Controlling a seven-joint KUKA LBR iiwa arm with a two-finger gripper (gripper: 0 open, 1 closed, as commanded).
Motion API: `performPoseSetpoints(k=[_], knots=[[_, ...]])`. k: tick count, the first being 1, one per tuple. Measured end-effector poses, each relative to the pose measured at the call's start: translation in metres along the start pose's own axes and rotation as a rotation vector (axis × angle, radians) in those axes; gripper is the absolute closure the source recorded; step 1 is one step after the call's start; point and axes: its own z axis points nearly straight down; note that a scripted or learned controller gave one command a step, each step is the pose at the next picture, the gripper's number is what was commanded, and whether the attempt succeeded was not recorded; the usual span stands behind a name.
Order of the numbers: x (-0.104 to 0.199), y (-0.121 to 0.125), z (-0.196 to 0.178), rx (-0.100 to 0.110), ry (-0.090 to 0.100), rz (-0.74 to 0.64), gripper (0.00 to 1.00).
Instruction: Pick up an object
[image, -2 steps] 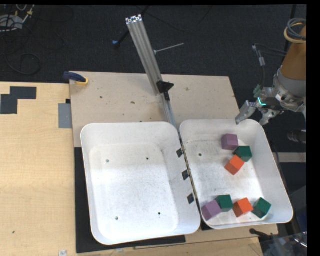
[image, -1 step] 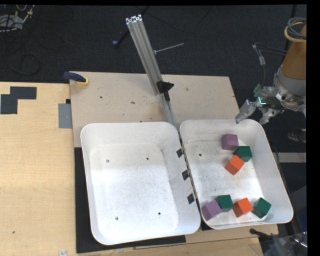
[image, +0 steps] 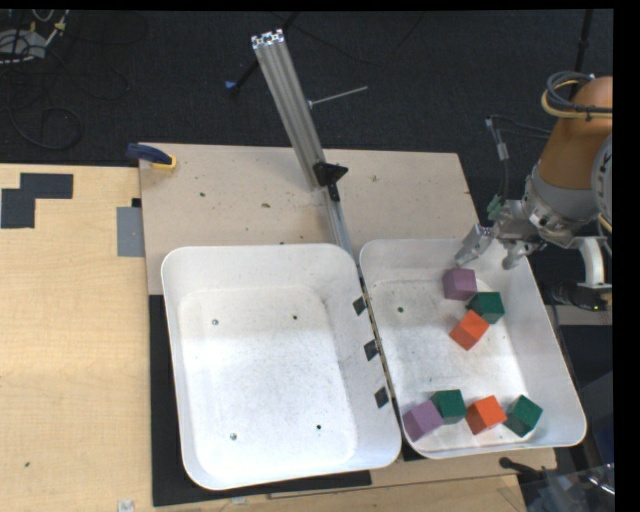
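The 2 fingers (image: 478, 243) of the gripper (image: 495, 245) stand spread apart with nothing between them, hovering over the upper right corner of the right bin (image: 560, 350). Just below the left fingertip sits a purple cube (image: 460, 283), the nearest candidate; whether the tip touches it cannot be told. Beside that cube are a green cube (image: 488, 306) and an orange cube (image: 468, 329), the 3 packed in a tight diagonal cluster. Near the bin's lower edge lie 4 more: a purple cube (image: 423, 417), a green cube (image: 449, 403), an orange cube (image: 486, 412) and a green cube (image: 523, 414). The left bin (image: 200, 290) lies alongside, joined by black clips.

The risk, as I judge it, is the crowding: a descent onto the purple cube may land 1 finger on its top face or on the green neighbour, shoving the blocks rather than straddling one. The bin's sloped wall close by could also deflect the outer finger.
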Motion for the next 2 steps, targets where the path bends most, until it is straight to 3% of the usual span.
performPoseSetpoints(k=[1,2], knots=[[-0.001,-0.010,0.059,0.000,0.000,0.002,0.00],[0.001,-0.010,0.084,-0.004,-0.001,0.000,0.00]])
